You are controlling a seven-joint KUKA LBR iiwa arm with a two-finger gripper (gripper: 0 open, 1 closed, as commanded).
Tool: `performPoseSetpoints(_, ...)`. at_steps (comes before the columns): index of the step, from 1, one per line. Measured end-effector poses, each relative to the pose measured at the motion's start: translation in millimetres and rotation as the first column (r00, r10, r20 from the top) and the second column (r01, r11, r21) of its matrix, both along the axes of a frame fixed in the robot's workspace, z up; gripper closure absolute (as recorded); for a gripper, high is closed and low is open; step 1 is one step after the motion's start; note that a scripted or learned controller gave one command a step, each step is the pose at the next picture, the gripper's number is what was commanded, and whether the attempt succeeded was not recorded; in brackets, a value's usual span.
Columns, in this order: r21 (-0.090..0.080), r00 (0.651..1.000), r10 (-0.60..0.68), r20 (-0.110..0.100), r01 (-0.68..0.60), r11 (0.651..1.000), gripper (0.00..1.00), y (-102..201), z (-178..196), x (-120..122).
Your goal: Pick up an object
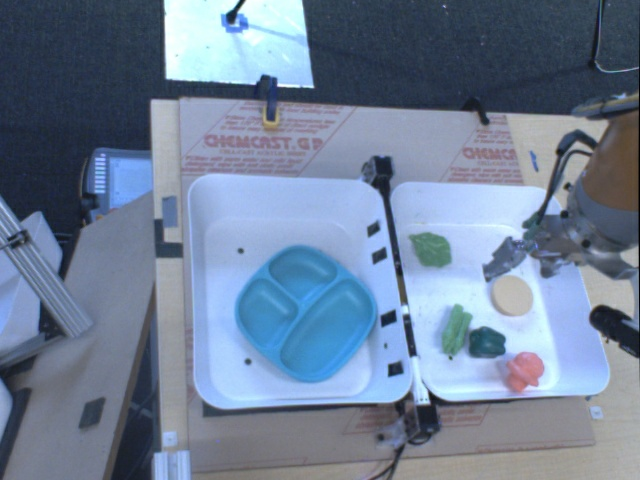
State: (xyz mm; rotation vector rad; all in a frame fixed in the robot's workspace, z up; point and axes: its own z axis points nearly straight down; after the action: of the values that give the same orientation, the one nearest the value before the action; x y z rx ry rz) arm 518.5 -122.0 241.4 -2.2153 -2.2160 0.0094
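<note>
The right bin (560,208) holds several small items. A light green leafy piece (431,249) lies near its back left. A tan round disc (512,296) sits toward the middle right. In front of it are a slim green pod (456,329), a dark green lump (487,342) and a pink-red piece (524,369). My gripper (503,260) hangs over the right bin, just above and behind the tan disc and to the right of the leafy piece. Nothing shows in its grasp.
A blue divided plate (305,311) lies in the left bin (215,268). A black-clipped divider (392,278) separates the two bins. The grey arm with its orange band (610,178) enters over the right rim. Cardboard (330,138) lies under both bins.
</note>
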Motion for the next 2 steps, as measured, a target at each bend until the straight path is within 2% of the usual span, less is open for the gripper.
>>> performPoseSetpoints(1,-0.002,1.0,0.003,0.011,-0.003,1.0,0.0,0.2,5.9,2.3)
performPoseSetpoints(2,-0.001,1.0,0.002,0.009,-0.002,1.0,0.0,5.1,-40.8,10.5)
